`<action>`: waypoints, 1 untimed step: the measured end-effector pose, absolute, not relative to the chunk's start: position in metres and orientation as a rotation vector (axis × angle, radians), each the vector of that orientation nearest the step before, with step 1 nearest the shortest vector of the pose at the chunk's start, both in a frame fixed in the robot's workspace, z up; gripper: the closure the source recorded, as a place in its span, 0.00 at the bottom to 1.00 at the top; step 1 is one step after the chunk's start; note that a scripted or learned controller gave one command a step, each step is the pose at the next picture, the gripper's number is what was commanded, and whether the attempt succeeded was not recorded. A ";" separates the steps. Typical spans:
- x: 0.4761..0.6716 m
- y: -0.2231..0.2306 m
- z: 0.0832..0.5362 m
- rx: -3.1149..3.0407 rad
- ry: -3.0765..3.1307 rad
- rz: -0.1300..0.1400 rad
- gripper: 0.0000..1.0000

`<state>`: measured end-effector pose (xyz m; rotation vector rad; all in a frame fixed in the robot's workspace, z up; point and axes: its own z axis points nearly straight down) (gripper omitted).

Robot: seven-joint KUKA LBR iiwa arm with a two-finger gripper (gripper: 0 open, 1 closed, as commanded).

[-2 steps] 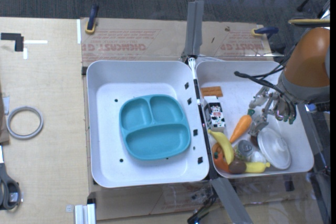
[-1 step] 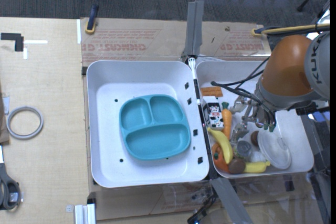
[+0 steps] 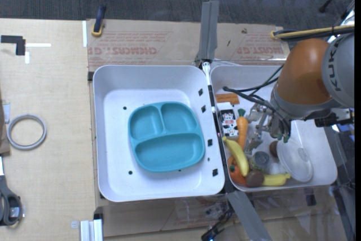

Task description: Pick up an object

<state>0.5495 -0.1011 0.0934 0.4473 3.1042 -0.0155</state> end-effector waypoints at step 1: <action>0.538 -0.101 0.093 0.705 3.055 -0.015 0.00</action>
